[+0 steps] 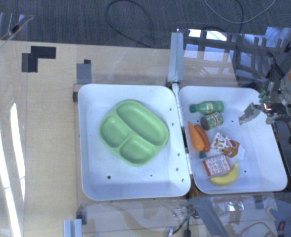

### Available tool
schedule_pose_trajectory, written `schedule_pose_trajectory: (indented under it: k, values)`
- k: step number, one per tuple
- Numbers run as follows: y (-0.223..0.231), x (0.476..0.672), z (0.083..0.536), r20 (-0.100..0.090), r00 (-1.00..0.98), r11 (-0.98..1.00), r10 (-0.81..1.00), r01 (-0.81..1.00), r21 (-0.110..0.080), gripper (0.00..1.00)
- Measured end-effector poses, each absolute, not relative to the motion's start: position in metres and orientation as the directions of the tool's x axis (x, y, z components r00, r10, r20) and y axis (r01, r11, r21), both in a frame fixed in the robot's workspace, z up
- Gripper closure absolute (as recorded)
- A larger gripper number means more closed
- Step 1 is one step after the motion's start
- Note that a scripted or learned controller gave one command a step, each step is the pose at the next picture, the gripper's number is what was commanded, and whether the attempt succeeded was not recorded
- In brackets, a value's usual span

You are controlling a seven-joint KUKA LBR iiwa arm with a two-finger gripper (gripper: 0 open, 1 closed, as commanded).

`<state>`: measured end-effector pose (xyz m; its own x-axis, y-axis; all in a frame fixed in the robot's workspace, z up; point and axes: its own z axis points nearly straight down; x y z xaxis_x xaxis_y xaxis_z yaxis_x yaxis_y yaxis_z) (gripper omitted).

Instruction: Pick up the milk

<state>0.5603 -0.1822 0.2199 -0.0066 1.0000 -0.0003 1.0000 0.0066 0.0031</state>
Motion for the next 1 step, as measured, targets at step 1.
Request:
schedule_pose_trajectory:
  k: [1]
  values:
    - [-0.1293,0.5461,0.1152,-0.001,-0.155,0.155,0.988,0.988,0.005,0.0]
